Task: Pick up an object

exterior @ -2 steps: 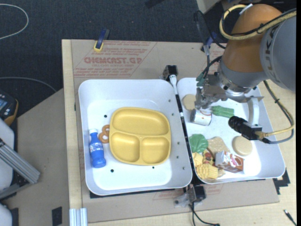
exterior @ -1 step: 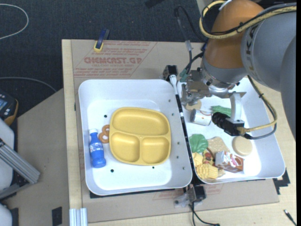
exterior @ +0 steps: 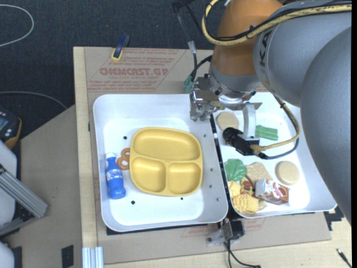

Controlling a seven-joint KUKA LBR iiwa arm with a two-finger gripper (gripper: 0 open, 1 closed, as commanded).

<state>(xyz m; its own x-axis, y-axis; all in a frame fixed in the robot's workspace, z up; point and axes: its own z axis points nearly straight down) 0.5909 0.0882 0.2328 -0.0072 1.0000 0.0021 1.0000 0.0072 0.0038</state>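
Note:
My gripper hangs over the far end of the wall between the two bins, at the back right corner of the left bin. Nothing shows in its grasp. The left bin holds a yellow divided plate, a blue bottle lying beside it and a small brown pretzel. In the right bin lie a tan round biscuit just right of the gripper, a green ridged piece, a green leaf, a pale disc, a cracker, a yellow waffle and a red-and-white packet.
The arm's big grey body covers the right bin's far right side. A cardboard sheet lies under the bins, with a blue-and-yellow clip at its back edge. Dark floor surrounds the bench.

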